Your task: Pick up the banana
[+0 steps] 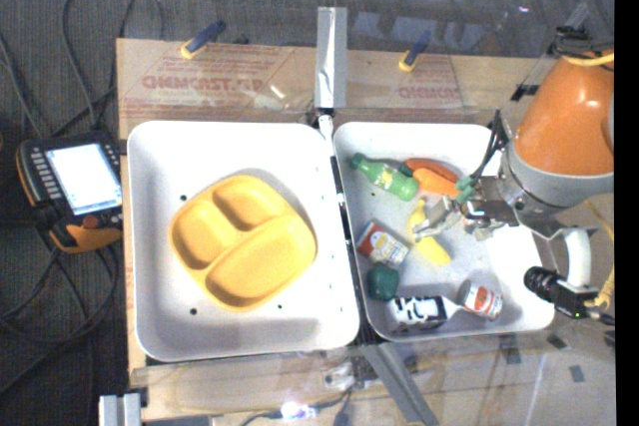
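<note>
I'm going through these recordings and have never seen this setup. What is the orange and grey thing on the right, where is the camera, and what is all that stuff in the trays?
The orange and grey shape is a robot arm reaching in from the right. Its two-finger gripper is low in the right bin, just above the banana, the yellow piece it is meant to pick up. I cannot tell whether it grips anything.

The single camera looks down on the bench at a slant.

The right bin also has a green bottle, a carrot, a small red packet, a dark green round item, a black-and-white item and a red-labelled can. The left bin holds a yellow divided plate.
</note>
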{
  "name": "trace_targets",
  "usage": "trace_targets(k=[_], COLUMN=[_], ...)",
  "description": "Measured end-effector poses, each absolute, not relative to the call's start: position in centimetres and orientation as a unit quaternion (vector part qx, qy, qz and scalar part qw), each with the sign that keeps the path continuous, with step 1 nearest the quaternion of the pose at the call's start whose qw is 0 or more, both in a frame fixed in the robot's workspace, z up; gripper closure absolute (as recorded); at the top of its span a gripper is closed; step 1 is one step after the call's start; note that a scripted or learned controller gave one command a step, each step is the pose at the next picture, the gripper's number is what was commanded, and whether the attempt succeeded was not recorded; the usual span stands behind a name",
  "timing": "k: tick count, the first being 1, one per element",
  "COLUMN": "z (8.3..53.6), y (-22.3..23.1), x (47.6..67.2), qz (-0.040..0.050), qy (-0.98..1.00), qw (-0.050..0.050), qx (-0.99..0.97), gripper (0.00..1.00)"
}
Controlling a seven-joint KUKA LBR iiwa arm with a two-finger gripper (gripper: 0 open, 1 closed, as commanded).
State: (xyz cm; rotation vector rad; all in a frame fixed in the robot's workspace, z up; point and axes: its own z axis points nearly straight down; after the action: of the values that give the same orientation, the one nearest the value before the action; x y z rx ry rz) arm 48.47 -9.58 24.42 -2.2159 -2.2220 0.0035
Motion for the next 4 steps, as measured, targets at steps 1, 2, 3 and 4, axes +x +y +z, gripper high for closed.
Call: trace_targets(k=[1, 2, 3, 4], z=[18.2, 12.7, 8.9, 9.8], y=[-6.4, -11.0, -14.6, -14.6], x=[52.9, 54.9, 56.0, 56.1], qz=[0.0012, 0.0012, -0.0033, -0.0031], qy=[-0.735, -0.740, -0.512, -0.512], qw=[0.002, 0.002, -0.001, -0.001], qx=[-0.678, -0.672, -0.859, -0.859], gripper=[0.00, 0.00, 0.00, 1.00])
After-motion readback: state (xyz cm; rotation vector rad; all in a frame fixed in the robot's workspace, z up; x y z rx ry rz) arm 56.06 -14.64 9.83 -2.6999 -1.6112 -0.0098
